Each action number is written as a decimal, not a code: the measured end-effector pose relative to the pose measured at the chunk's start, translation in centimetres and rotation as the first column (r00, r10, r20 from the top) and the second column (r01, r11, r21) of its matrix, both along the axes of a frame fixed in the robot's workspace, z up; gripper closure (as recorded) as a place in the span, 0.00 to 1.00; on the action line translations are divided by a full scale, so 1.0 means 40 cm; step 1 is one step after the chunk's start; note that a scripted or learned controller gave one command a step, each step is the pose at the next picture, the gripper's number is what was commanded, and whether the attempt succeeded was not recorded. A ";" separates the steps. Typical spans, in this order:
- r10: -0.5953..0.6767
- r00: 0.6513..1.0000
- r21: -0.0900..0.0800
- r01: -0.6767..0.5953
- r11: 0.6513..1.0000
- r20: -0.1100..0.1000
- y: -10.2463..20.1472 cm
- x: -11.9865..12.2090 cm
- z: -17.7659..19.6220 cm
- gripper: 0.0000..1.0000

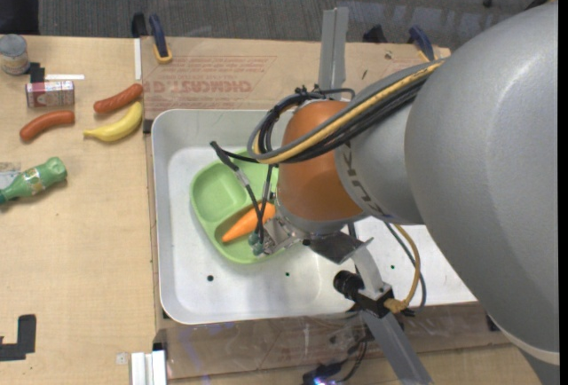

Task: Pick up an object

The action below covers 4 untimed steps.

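Observation:
A green divided plate (222, 193) lies in the white bin (177, 197), left of the middle. An orange carrot (241, 225) rests on the plate's near right part. My arm's orange band (315, 166) hangs over the bin's centre and hides the plate's right side. My gripper (264, 241) points down at the carrot's right end, right by the plate's rim. The wrist and cables cover most of it.
On the wooden bench to the left lie a yellow banana (118, 124), two red sausages (117, 98) (47, 123), a green bottle (34, 179) and a small carton (50, 92). A cardboard sheet (213, 82) lies behind the bin.

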State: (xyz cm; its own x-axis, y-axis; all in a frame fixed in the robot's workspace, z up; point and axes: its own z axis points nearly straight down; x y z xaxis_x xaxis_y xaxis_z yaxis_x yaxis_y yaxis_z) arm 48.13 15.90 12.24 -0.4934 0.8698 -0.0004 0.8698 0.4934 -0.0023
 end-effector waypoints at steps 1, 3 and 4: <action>-0.402 0.916 -0.002 0.402 0.916 0.002 -0.010 0.010 0.446 1.00; -0.560 0.828 -0.003 0.560 0.828 0.001 -0.069 0.128 0.410 1.00; -0.559 0.829 -0.003 0.559 0.829 0.001 -0.068 0.127 0.409 0.00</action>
